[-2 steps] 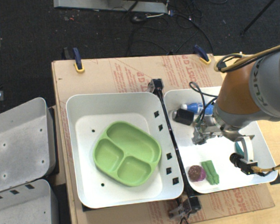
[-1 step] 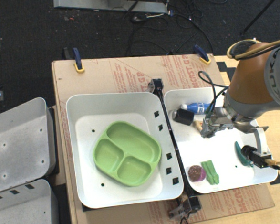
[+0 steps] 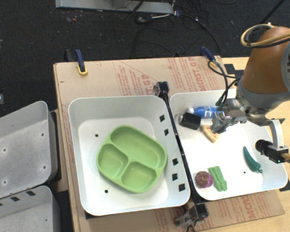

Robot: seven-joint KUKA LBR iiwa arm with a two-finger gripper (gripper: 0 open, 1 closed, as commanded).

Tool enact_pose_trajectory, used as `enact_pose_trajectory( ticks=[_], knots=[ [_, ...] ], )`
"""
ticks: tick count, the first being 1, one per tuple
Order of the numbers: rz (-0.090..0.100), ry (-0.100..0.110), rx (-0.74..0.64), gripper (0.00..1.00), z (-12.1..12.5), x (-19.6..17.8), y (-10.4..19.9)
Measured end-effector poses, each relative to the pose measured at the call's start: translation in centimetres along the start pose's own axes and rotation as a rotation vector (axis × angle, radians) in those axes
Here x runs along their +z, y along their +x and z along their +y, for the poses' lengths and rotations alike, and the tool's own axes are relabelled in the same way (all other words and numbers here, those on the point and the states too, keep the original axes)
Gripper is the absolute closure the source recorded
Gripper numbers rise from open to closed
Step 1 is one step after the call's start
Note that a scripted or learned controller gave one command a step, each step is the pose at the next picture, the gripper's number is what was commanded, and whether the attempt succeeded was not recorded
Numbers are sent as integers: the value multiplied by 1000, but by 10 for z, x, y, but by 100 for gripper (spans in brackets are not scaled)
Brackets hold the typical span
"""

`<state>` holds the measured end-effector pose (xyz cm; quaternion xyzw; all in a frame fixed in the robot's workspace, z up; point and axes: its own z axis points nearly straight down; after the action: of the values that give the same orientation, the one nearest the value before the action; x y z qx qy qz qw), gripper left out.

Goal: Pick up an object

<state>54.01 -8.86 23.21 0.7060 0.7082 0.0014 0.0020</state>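
Note:
My gripper [image 3: 221, 124] hangs over the back of the right bin [image 3: 268, 179], under the orange-banded wrist. Directly beside it lies a tan wooden block [image 3: 208, 133], touching or nearly touching the gripper's tip. A blue and white bottle [image 3: 203, 112] lies just behind, with a black object [image 3: 189, 121] at its left end. Toward the front of the bin sit a purple ball [image 3: 204, 179], a green piece [image 3: 218, 178] and a teal piece [image 3: 251, 160].
The left bin [image 3: 82, 142] holds a light green divided plate [image 3: 131, 158]. A black divider with clips [image 3: 176, 145] runs between the bins. A black part of the arm [image 3: 269, 150] juts over the right bin's right rim. White trays [image 3: 18, 146] lie off the bench's left.

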Motion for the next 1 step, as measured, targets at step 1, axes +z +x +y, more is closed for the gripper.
enact_pose_trajectory(
  ticks=[1],
  knots=[
    [0, 1, 0, 100, 1, -30, 0]
  ],
)
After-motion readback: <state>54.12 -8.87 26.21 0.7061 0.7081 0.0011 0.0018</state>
